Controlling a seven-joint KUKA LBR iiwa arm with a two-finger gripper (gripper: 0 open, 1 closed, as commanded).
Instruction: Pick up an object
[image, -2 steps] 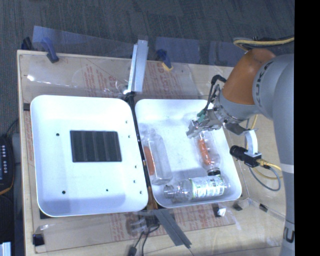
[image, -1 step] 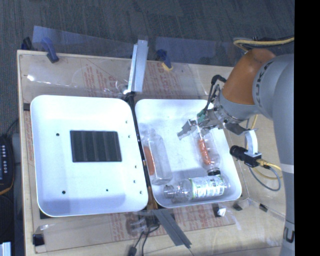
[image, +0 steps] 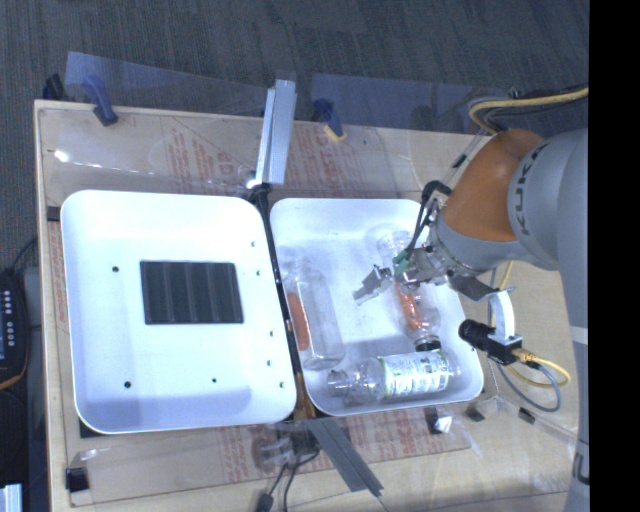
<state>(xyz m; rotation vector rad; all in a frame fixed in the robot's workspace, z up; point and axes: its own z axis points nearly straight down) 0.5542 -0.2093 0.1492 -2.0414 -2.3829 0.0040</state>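
Gripper (image: 385, 277) hangs low over right bin (image: 330, 215), grip state unreadable, apparently aiming at clear orange-tinted bottle (image: 415, 310) beside it; labelled bottle (image: 405, 377) lies against near wall.

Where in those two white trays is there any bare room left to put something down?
The left bin is bare all around its dark ribbed panel. The right bin is crowded: clear box at its left, bottles along the near edge, gripper mid-bin. Only its far-left corner is free.
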